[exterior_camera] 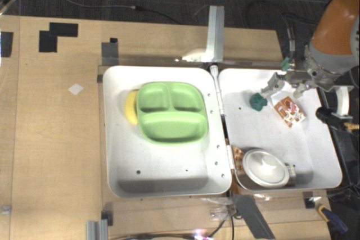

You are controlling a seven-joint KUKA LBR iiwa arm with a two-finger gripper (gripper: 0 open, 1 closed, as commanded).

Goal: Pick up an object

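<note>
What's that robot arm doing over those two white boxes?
The robot arm's gripper is hanging over the right bin, near its far edge. It is trying to pick something up, but nothing shows between its fingers. A small teal object and a red and white packet lie just below it, and a round metal bowl sits in the near corner. The left bin has a green divided plate with something yellow peeking out from under its left side.

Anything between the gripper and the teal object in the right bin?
Nothing visible. The gripper is over the upper part of the right bin, with the small teal object just to its lower left on bare bin floor. The printed packet lies below the gripper, off that line; the metal bowl sits in the near corner.
</note>
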